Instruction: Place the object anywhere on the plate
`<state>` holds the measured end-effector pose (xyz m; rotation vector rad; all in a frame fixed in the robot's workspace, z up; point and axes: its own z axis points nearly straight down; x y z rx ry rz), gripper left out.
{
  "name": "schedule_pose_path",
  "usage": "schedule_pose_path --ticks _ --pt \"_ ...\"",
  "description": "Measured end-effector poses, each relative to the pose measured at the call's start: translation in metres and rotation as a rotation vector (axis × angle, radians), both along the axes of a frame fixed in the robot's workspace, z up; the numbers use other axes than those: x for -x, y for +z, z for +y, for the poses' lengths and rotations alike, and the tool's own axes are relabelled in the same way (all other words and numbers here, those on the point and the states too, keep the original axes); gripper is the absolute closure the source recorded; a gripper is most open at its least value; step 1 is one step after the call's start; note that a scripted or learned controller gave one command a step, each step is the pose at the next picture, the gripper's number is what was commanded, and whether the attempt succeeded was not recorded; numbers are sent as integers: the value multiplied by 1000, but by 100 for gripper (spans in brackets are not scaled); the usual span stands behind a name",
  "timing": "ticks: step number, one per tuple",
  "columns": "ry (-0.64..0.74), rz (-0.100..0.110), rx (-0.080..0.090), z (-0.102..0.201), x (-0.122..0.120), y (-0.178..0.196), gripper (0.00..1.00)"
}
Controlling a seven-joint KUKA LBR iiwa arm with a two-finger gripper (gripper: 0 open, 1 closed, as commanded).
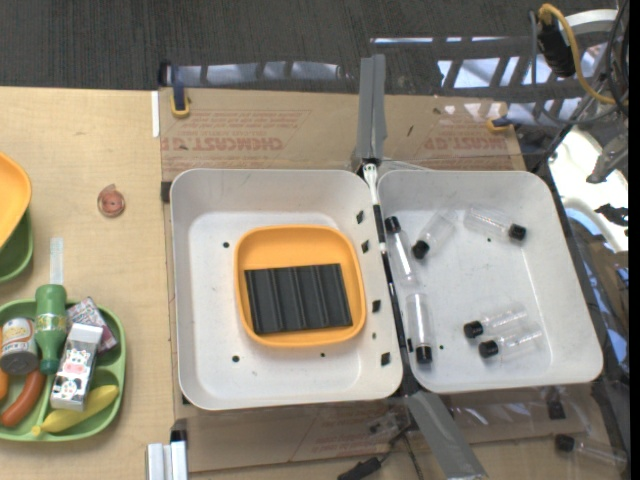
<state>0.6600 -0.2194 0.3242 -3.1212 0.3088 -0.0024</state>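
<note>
An orange square plate [299, 241] lies in the middle of the left white bin [200, 368], with a dark ridged insert [298, 299] on it. Several clear tubes with black caps lie scattered in the right white bin [560, 368]. One tube [432, 236] lies near the top left of that bin and another [495, 224] near the top. A long tube [419, 330] rests along the left wall. A pair [500, 333] lies at the lower right.
White and grey robot parts with a yellow cable [585, 43] stand beyond the right bin's far right corner. A green tray of toy food [105, 408], an orange bowl [10, 203] and a small pink piece [111, 201] sit on the wooden table at the left.
</note>
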Motion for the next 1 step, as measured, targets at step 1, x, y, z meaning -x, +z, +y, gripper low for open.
schedule_pose_path --ticks 1 --pt "1 -1 0 1 0 8 0"
